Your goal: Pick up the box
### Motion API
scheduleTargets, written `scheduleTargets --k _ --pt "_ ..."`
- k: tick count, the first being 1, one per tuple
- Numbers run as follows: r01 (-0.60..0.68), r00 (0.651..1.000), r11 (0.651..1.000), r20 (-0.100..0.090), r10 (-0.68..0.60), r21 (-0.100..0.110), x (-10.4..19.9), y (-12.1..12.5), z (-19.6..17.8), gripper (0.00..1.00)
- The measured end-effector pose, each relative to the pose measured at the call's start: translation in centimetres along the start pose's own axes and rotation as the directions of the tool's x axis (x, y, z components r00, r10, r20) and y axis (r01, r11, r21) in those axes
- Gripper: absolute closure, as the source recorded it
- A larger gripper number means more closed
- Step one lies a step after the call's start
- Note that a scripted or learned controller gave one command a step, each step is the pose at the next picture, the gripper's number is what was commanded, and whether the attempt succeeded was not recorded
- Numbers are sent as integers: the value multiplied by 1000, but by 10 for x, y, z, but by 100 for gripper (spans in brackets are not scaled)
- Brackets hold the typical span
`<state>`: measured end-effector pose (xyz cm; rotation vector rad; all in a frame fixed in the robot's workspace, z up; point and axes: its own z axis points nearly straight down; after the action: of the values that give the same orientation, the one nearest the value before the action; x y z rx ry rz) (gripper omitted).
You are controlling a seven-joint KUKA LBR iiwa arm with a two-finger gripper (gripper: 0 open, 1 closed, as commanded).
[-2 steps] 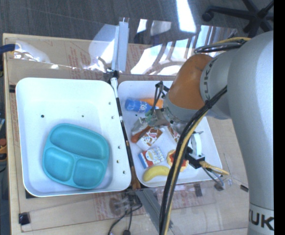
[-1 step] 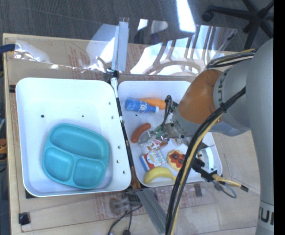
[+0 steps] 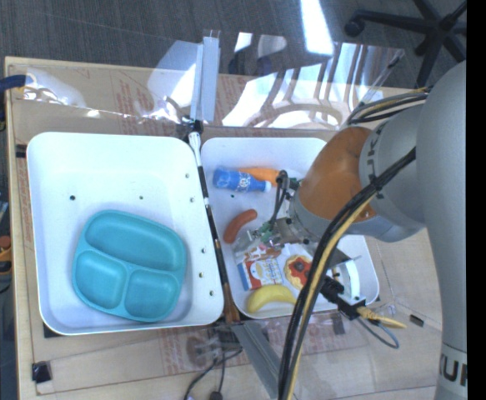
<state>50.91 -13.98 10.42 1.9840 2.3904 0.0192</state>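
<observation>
The box (image 3: 262, 270), a small white carton with red and blue print, lies in the right bin (image 3: 226, 152) near its front. My gripper (image 3: 261, 235) hangs just above the box's far edge, under the orange band (image 3: 336, 182) of the arm. The arm's bulk covers the bin's right half.
In the right bin lie a blue bottle (image 3: 237, 180) with an orange item (image 3: 262, 173) at the back, a red sausage (image 3: 242, 222) in the middle, and a yellow banana (image 3: 271, 298) at the front. A teal divided plate (image 3: 129, 264) sits in the left bin (image 3: 59, 161). Cables (image 3: 330, 257) dangle over the front right.
</observation>
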Motion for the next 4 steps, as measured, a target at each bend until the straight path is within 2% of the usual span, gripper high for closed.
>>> scheduleTargets --k 1,2,3,4 --pt "-6 1000 1000 -3 6 9 5 15 1 0" --pt "6 1000 1000 -4 -6 2 8 19 -12 100" --pt "475 880 880 -6 -475 -6 -10 -1 -1 100" --pt "475 880 880 -16 -474 2 -9 -5 3 0"
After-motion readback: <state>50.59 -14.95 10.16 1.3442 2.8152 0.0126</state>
